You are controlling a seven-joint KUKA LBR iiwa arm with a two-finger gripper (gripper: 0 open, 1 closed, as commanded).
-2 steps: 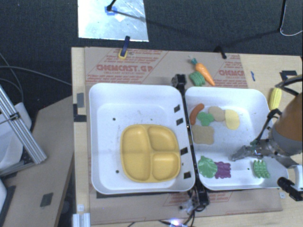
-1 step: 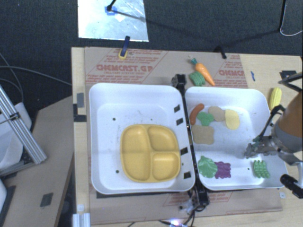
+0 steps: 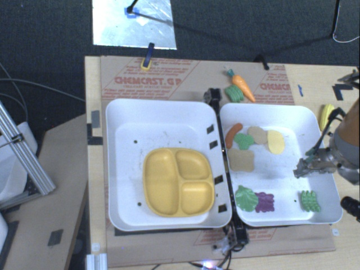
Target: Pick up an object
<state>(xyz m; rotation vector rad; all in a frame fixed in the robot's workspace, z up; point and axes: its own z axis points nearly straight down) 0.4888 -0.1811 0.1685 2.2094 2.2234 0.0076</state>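
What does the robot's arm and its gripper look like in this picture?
At the right edge the arm is a rounded grey body. The gripper is dark grey metal with thin fingers over the right bin. A thin black cable loops beside it.

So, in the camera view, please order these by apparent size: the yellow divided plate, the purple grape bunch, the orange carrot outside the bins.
1. Yellow divided plastic plate, clearly largest.
2. Orange toy carrot with green top and purple toy grape bunch: these look about alike, so I leave them unranked.
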